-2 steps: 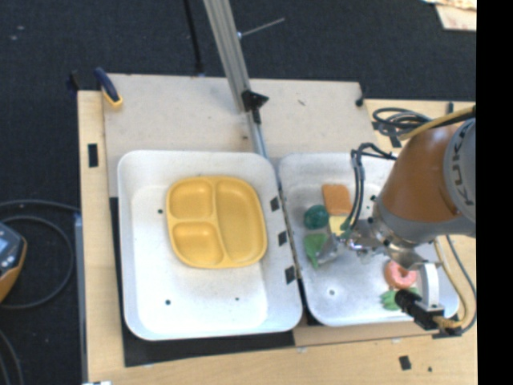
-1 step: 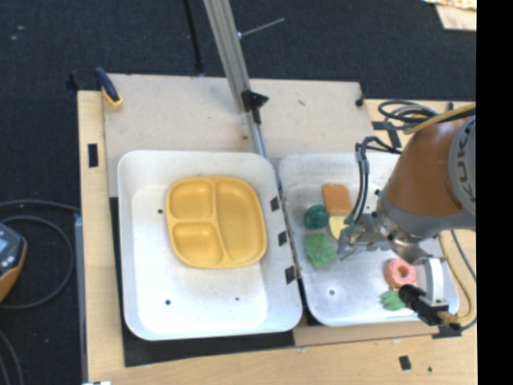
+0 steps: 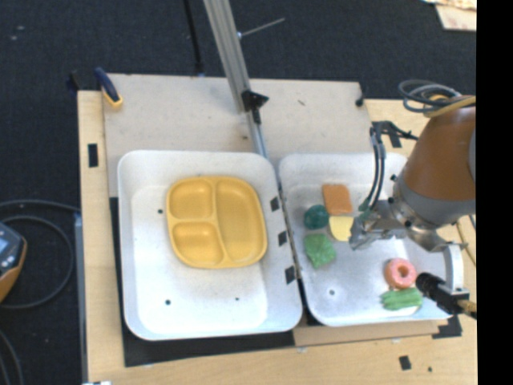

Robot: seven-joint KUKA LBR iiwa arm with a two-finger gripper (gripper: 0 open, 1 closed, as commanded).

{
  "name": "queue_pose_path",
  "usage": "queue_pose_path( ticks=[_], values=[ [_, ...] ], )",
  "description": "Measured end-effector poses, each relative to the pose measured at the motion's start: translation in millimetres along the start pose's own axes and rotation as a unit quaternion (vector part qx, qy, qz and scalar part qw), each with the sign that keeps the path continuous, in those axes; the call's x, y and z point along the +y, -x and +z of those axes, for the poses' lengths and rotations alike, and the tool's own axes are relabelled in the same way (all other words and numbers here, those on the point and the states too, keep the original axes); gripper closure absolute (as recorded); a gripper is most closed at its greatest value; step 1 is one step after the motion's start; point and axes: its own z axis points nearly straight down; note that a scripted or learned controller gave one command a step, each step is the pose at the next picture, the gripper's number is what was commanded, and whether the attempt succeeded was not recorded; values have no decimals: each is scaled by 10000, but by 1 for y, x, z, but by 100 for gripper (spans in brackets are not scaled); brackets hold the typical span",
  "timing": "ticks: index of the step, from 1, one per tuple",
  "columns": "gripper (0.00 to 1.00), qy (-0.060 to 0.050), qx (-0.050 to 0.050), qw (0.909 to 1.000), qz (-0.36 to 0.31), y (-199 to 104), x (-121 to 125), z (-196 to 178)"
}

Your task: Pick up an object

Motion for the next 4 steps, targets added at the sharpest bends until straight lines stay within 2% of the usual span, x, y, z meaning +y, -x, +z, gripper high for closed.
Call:
queue_pose_path(
  ticks=[1, 3, 4],
  values=[
    [100, -32, 5, 10000, 21, 1, 1, 12],
    [100, -18, 17, 10000, -41, -104, 32, -15],
    [100, -27, 13, 10000, -32, -151, 45, -7]
  ],
)
